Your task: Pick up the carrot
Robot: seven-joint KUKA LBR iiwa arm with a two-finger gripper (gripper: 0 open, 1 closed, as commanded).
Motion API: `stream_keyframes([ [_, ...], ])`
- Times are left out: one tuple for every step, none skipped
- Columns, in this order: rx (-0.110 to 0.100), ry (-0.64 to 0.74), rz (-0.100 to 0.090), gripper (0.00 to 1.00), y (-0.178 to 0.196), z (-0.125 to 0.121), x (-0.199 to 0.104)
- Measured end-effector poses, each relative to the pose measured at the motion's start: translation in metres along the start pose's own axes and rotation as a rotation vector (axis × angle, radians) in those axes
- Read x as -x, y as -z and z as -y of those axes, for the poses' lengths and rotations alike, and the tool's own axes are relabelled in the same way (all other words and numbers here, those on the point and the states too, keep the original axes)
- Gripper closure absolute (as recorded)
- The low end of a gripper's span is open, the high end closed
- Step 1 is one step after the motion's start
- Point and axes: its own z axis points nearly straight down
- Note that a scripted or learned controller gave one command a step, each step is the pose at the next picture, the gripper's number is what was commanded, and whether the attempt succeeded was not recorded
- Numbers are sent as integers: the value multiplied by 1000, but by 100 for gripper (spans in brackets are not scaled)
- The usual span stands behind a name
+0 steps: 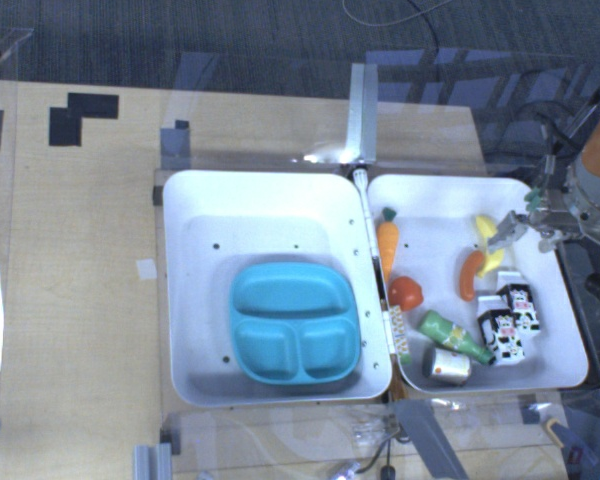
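Carrot (388, 238) is found in the right bin (440, 200), lying lengthwise against the left wall with its green top pointing to the far side, touched by nothing. 2 shallow white bins are seen side by side on the bench (80, 298). The left bin (200, 208) is occupied by a blue divided tray (294, 320) with 3 compartments, set toward the near side. The grey arm (592, 183) is seen entering from the right, its wrist over the right wall of the right bin, and the gripper (513, 227) is placed just beside a yellow banana-like piece (489, 240), well apart from the carrot; whether the gripper is released or clenched cannot be told, and nothing is seen grasped. A black-and-white patterned carton (510, 326) is seen near the right bin's near-right corner. A green bottle (452, 333) is laid at a slant to its left, and a silver can (447, 365) is laid just beyond it toward the near wall. An orange oblong piece (469, 274) is seen just beside the yellow one. A red tomato (405, 292) is seen just below the carrot's tip, close to the divider between the bins.
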Motion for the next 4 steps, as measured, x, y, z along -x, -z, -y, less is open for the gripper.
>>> stream_keyframes([
  [1, -139, -1, 0, 12, -12, -91],
  [0, -310, -1, 0, -1, -30, -155],
  [5, -302, -1, 100, 11, -31, -156],
  [0, -220, -1, 100, 8, 52, -167],
])
